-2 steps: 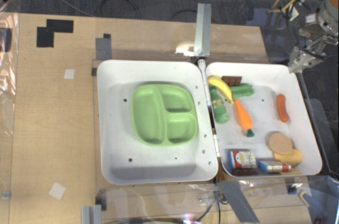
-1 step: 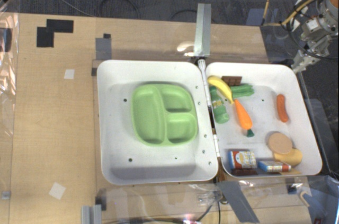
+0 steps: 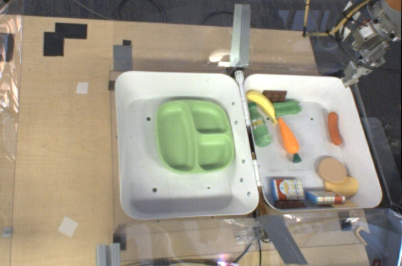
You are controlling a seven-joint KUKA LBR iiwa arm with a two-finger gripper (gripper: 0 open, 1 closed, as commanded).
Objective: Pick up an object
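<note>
You are looking at the gripper (image 3: 352,75) hanging at the far right corner of the right bin (image 3: 314,83), just over its rim, and nothing is sitting between its tips; whether it is spread or closed I cannot tell.

Its candidates are all lying in that bin. The sausage (image 3: 335,128) is resting nearest, alone on bare floor, so it is looking like the easiest pick: probably light moulded plastic, stiff, smooth and liable to roll, so you would be pinching it across its middle.

Further left, the carrot (image 3: 288,136) is lying just beside the banana (image 3: 262,105) and green pieces. The left bin (image 3: 125,133) is holding a green divided plate (image 3: 193,136).
</note>
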